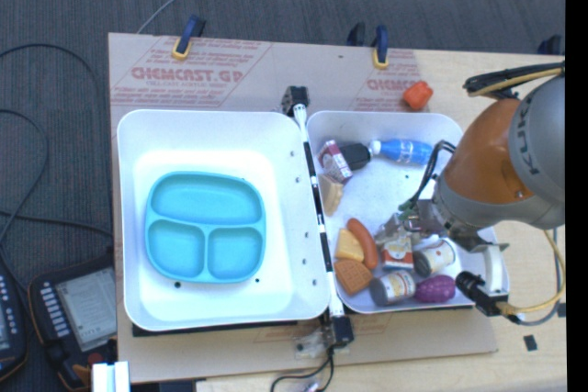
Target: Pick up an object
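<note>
The right bin (pixel 441 126) holds several small items. Among them are a blue bottle (pixel 401 149), a dark packet (pixel 336 160), an orange sausage (pixel 362 240), a yellow wedge (pixel 348 247), a brown biscuit (pixel 352 274), a labelled jar (pixel 395 287), a small can (pixel 433 259) and a purple piece (pixel 435 289). My gripper (pixel 405 228) reaches in from the right and hangs low over the cluster near the bin's front. It is just right of the sausage and above a red-and-white item (pixel 397 252). The arm's orange band hides the bin's right side.
The left bin (pixel 138 197) carries a light blue three-compartment tray (pixel 207 225). An orange object (pixel 417 95) lies on the board behind the right bin. Clamps (pixel 379 46) hold the board's far edge. Cables and a pendant (pixel 73 312) lie on the floor at left.
</note>
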`<control>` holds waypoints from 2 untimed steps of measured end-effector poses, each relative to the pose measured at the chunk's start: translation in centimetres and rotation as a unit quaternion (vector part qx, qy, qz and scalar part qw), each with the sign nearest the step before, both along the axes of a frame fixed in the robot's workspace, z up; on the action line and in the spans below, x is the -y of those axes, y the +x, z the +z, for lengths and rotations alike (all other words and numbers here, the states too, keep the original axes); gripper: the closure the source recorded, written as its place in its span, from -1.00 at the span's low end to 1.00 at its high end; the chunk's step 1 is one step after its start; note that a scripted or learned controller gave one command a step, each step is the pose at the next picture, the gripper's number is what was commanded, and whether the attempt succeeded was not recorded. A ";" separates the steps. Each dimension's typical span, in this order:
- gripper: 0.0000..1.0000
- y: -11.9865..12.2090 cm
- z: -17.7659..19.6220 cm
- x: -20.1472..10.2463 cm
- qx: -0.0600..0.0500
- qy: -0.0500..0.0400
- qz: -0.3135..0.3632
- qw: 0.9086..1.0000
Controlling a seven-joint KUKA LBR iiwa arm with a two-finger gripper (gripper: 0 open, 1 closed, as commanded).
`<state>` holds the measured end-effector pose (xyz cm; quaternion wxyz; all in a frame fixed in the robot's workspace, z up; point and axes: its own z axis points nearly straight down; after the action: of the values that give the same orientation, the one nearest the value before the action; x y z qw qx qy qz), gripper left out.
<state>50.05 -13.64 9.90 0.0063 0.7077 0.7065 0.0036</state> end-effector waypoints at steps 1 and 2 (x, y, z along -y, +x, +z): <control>1.00 -0.8 9.0 -7.7 -0.007 0.002 0.002 1.000; 1.00 -1.6 12.3 -13.7 -0.007 0.002 0.002 1.000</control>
<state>48.44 0.10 22.22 0.0004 0.7064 0.7078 0.0002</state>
